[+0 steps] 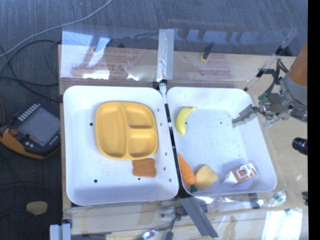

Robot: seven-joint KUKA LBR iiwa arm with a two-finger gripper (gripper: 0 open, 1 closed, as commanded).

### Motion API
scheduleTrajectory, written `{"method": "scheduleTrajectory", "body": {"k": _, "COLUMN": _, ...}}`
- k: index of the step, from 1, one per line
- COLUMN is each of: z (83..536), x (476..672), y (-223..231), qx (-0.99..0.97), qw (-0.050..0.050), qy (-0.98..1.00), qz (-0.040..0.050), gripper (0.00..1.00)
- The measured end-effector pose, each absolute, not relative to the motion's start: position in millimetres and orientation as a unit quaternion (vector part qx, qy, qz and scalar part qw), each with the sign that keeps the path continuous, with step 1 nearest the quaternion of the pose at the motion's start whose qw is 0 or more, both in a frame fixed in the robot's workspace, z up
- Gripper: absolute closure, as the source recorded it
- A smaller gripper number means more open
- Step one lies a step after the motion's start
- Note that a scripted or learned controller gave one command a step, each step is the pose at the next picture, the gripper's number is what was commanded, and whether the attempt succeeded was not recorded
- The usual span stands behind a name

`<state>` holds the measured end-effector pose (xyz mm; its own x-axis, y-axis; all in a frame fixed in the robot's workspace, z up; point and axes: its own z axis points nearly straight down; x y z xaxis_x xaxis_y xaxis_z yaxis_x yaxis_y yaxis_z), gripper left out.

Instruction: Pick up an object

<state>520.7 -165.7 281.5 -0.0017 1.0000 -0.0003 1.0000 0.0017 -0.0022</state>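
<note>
Over the right bin's (260,149) far-right rim the gripper (245,117) hangs above the floor of the bin, its grey fingers (242,118) pointing inward toward the middle; whether they stand apart or together I cannot tell, since they read as one blurred grey wedge, and nothing shows between them. That bin holds the likely targets: a banana (183,119) lies against the left wall near the divider, and along the near edge sit a carrot (186,170), a pale yellow lump (205,176) touching the carrot, and a small orange-and-white box (243,173) a little apart to the right. The loose things crowd the walls and the near edge, probably because the shallow sloped sides let them slide and settle there, which leaves the middle bare under the arm's approach. The left bin (80,134) carries a yellow divided tray (126,130) with a brown toast-like piece (144,168) just at its near edge. The arm (300,79) comes in from the right, so the box looks the nearest pick, well clear of its neighbours; the carrot and lump, pressed together in the corner, would give the fingers less room. No object is lifted yet, so I judge the pick is at the approach stage
</note>
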Motion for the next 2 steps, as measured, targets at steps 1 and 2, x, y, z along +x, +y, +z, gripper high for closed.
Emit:
{"method": "scheduleTrajectory", "body": {"k": 1, "z": 105.1, "x": 494.0, "y": -181.5, "qx": -0.709, "qw": 0.002, "qy": -0.706, "qz": 0.0008, "gripper": 0.00}}
{"method": "scheduleTrajectory", "body": {"k": 2, "z": 91.7, "x": 521.0, "y": -121.4, "qx": -0.764, "qw": -0.001, "qy": -0.645, "qz": -0.0006, "gripper": 0.00}}
